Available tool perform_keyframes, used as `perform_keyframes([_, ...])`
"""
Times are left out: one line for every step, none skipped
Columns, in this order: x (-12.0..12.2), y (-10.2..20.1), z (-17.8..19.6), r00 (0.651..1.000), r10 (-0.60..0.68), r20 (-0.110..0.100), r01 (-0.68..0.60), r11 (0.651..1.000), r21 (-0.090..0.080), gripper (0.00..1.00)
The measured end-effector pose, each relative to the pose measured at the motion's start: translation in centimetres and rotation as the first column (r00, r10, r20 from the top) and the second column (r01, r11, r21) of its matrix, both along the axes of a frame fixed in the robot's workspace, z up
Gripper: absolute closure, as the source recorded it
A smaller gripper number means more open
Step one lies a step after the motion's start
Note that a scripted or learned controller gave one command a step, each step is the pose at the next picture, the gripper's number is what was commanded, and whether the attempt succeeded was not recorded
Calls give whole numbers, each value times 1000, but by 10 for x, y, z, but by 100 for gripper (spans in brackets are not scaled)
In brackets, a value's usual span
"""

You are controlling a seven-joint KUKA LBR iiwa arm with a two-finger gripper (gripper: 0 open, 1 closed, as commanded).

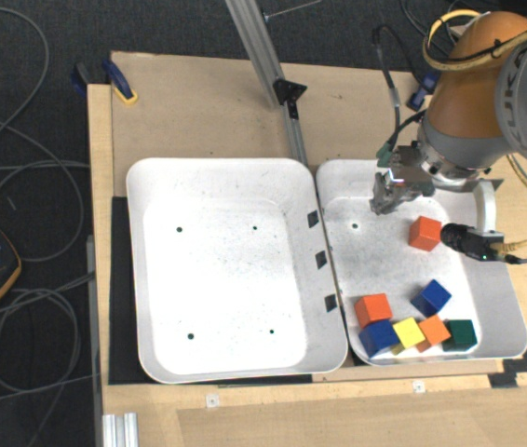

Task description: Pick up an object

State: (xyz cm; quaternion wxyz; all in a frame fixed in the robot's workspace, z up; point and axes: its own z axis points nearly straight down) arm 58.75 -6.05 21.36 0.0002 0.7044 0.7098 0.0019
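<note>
Dark carpet strewn with cables surrounds the wooden counter [217, 82], which carries two white bins. One orange block [424, 234] sits alone in the right bin [357, 250], turned slightly askew, with no clear long axis. It lies just right of and below the tool [389, 196], apart from it. Whether the tool's tips are spread or pressed together cannot be told. More blocks cluster at the bin's near edge: orange [372, 308], blue [431, 297], yellow [409, 332], green [461, 333]. The left bin [152, 184] adjoins it.
</note>
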Motion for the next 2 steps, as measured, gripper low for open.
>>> perform_keyframes([9, 47, -2, 1000, -1, -1, 1, 1000, 0, 100])
perform_keyframes([18, 99, 14, 1000, 0, 0, 0, 1000, 0, 100])
